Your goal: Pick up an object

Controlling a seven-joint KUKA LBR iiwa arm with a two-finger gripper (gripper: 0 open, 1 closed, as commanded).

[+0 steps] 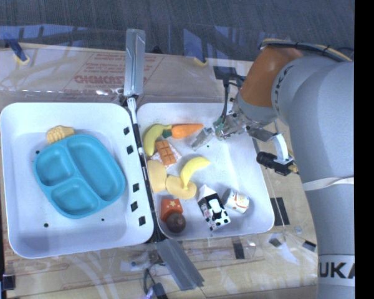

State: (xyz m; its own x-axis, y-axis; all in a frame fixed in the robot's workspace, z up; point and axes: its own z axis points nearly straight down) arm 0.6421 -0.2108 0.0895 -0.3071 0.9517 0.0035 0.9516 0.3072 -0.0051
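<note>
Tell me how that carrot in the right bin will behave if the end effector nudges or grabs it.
The carrot looks like a smooth moulded toy, so probably stiff, light, and somewhat slippery. It lies on its side with a rounded, tapered body, so a push may roll or pivot it. Its green end meets a banana, which might shift too. The end effector sits just beside it.

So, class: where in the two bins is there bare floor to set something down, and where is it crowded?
Left bin: bare floor in front of and left of the blue tray. Right bin: a bare strip between the banana and the right wall. Crowded: the right bin's left side, from the carrot down to the cow carton.
</note>
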